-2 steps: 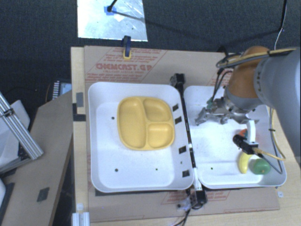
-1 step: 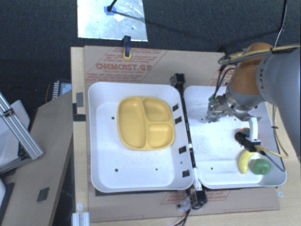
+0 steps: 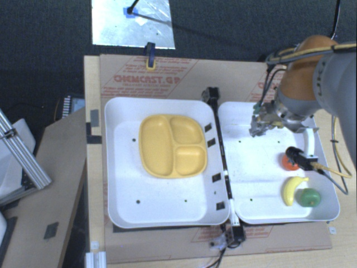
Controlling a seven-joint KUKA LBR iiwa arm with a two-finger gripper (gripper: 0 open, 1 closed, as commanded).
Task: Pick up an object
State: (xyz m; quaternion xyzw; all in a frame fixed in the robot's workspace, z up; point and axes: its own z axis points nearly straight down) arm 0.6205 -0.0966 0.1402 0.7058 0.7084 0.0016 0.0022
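Where bins (image 3: 167,219) sit, cardboard (image 3: 148,77) reads "CHEMCAST".

Divided plate (image 3: 172,146) in left bin (image 3: 120,205), banana (image 3: 291,188) in right bin (image 3: 245,166)

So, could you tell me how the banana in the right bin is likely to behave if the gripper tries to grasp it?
The banana looks smooth and curved, so it may slip or pivot between fingers. It touches the green object, so that would probably get nudged too.
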